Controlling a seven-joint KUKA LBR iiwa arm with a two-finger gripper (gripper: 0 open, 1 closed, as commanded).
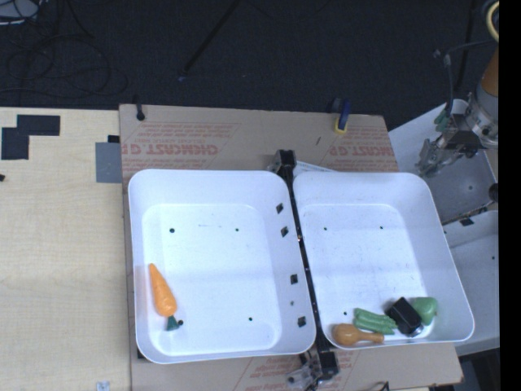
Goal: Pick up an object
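Orange gourd lying crosswise (neck rightward), carrot lengthwise, leaves nearest

Both bins look like smooth white plastic with a slight sheen, sitting on matt brown cardboard printed in red. The bench reads as pale, matt wood grain. The carrot, the green toys and the orange gourd look like glossy plastic, the black block matt.
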